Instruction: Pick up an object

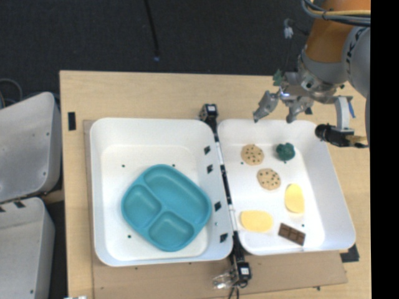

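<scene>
The right bin (pixel 324 167) holds two round cookies (pixel 252 154) (pixel 269 179), a dark green lump (pixel 285 152), a yellow oval piece (pixel 294 199), a flatter yellow piece (pixel 256 220) and a brown chocolate bar (pixel 291 233). My gripper (pixel 275 112) hangs over the far rim of that bin, its two fingers spread apart with nothing between them. It stands above and behind the green lump and the upper cookie, touching none of them.
The left bin (pixel 103 167) holds a blue divided tray (pixel 165 206). A black clamp (pixel 208 112) sits where the bins meet at the back, and another fitting (pixel 236 273) sits at the front. The arm's orange band (pixel 333 23) rises at the upper right.
</scene>
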You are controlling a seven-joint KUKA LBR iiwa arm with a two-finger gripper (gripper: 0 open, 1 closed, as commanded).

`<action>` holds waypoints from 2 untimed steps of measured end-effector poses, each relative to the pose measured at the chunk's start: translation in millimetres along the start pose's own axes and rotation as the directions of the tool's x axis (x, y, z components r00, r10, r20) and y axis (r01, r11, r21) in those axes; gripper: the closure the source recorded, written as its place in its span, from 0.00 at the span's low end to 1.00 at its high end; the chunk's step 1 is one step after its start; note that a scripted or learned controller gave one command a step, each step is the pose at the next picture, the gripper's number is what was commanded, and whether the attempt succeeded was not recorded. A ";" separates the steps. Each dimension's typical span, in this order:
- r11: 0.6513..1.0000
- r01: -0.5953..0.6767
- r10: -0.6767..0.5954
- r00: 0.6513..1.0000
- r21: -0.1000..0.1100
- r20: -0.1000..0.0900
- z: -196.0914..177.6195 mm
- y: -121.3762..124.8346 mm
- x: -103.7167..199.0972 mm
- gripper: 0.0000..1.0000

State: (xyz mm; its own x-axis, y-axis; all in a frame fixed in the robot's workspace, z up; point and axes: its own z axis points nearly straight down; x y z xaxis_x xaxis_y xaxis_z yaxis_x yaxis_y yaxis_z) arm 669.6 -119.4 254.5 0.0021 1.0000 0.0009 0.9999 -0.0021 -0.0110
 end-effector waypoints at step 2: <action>1.000 0.005 -0.005 1.000 -0.010 0.003 41.3 12.5 1.1 0.00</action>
State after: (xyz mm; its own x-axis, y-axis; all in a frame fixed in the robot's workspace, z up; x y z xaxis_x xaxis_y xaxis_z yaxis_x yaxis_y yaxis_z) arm 681.6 -118.3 213.1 -0.0033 1.0000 -0.0024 1.0000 0.0033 -0.0010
